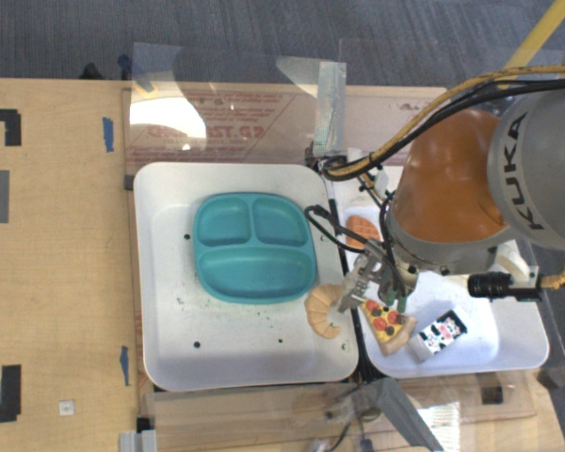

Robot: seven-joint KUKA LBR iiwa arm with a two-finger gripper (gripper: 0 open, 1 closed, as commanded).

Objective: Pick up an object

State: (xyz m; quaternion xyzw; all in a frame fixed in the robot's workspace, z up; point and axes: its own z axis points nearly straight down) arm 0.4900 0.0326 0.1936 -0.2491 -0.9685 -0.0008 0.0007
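Note:
My gripper [378, 295] hangs over the divider between the two bins, open, with nothing held between its fingers. Just below it in the right bin [518, 347] lies a toy pizza slice [390, 327], its narrow end pointing up toward the fingertips. A tan croissant [324, 311] rests against the right wall of the left bin [160, 252], close to the left finger [360, 286]. A small black-and-white box [441, 333] lies to the right of the pizza. An orange-pink item [362, 225] shows partly behind the cables.
A teal divided plate [254, 249] sits in the middle of the left bin. The arm's orange band and grey body [471, 196] cover much of the right bin. Black cables [334, 224] loop over the divider. Bare white floor surrounds the plate.

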